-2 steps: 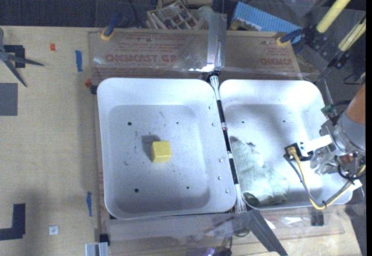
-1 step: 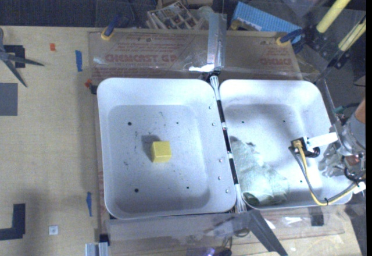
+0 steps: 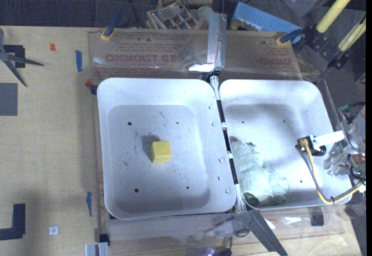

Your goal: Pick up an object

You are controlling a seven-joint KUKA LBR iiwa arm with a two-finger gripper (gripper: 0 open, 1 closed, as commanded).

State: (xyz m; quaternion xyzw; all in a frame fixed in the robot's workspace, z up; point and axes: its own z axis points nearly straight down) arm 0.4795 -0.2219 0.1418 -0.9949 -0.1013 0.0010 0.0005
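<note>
Yellow cube [image 3: 161, 151], where did it sit? Ana asked

Near the middle of the left bin [image 3: 116, 103], Ben said, flat on its floor, alone and well apart from the walls. A crumpled pale cloth [image 3: 258, 173] lay in the right bin [image 3: 273, 100], close against that bin's left wall and running down toward the lower edge of the frame.

And the arm [image 3: 351, 153]?

It was at the right edge of the frame, over the right side of the right bin. That put it apart from the cloth and far from the cube. The jaws were too blurred and too cut off by the frame for me to tell whether they were open or closed. I could see nothing held there.

So how far along was it?

Barely begun, by my reckoning. Both things lay in their bins, neither lifted. Everything was left to do: settling on one, coming down over it, closing on it, raising it clear. The cloth was nearer, but the cube looked the cleaner grip
</note>
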